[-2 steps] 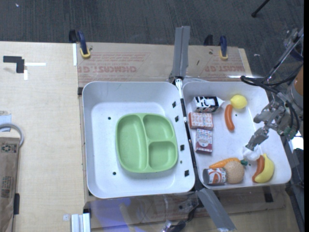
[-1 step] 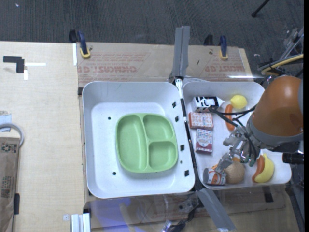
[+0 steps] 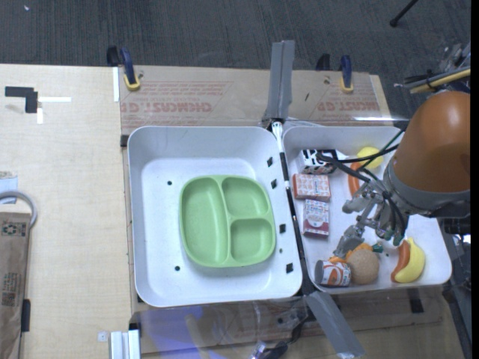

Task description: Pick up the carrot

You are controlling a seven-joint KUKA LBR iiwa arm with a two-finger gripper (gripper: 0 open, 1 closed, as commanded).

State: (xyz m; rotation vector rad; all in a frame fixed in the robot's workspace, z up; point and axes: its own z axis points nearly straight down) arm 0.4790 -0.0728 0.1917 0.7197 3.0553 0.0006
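Observation:
In the right bin [image 3: 441, 275], a slim orange piece that looks like the carrot [image 3: 353, 178] lies near the back, partly hidden under the arm's wrist. My gripper [image 3: 350, 242] hangs low over the bin's front half. Its tip is just above a small orange piece [image 3: 358, 251] and a round brown item [image 3: 365, 268], well in front of the carrot. The grey wrist [image 3: 374, 208] and the orange band [image 3: 441, 144] cover the bin's right middle.
The right bin also holds two red packets [image 3: 312, 187] [image 3: 316, 218], a can on its side [image 3: 333, 273], a banana [image 3: 412, 266] with an orange piece beside it, a yellow item [image 3: 368, 155] and a black-and-white item [image 3: 320, 156]. A green divided plate [image 3: 227, 221] lies in the left bin [image 3: 150, 200].

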